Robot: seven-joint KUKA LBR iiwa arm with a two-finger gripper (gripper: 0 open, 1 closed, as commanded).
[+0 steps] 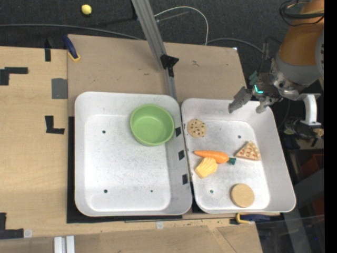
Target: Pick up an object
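A tan bench (31, 141) on dark carpet carries two shallow white bins side by side. The left bin (95, 194), far left of the gripper, holds one smooth, round green bowl (152, 124). The right bin (276, 188) holds five toy foods: one speckled round cookie (196, 128) lower left of the gripper, one orange carrot (212, 155) and one ridged yellow piece (206, 167) below it, one pizza wedge (248, 152) almost straight below, and one flat tan disc (243, 194) farthest below. The gripper (247, 103) hangs over the bin's top rim, fingers spread, gripping nothing.
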